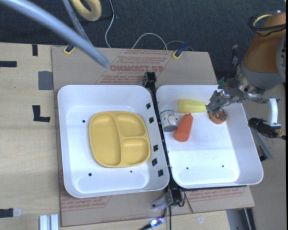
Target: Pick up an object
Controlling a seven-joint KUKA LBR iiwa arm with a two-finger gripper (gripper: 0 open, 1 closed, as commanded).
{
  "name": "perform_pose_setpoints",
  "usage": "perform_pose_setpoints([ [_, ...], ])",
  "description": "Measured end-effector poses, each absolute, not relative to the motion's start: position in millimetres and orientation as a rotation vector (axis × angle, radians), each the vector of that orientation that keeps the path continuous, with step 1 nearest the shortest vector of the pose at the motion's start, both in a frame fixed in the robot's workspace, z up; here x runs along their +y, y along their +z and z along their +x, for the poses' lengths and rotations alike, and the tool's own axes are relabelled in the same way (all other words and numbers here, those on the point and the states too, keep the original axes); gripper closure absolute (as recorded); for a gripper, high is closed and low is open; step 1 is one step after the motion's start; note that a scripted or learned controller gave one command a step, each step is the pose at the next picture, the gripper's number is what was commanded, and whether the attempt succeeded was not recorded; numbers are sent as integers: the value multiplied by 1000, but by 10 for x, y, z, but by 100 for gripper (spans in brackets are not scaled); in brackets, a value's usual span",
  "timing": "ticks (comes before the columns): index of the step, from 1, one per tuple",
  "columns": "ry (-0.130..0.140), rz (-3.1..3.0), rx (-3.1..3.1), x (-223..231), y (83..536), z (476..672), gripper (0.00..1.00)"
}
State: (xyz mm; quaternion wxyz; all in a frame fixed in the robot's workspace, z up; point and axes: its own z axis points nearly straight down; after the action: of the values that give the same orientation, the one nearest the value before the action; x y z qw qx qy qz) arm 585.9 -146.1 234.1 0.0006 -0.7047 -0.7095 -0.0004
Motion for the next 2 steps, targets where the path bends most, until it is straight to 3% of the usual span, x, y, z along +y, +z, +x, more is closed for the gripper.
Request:
perform_pose_setpoints([
  [2,0,-2213,-2228,-297,2338,6159,100],
])
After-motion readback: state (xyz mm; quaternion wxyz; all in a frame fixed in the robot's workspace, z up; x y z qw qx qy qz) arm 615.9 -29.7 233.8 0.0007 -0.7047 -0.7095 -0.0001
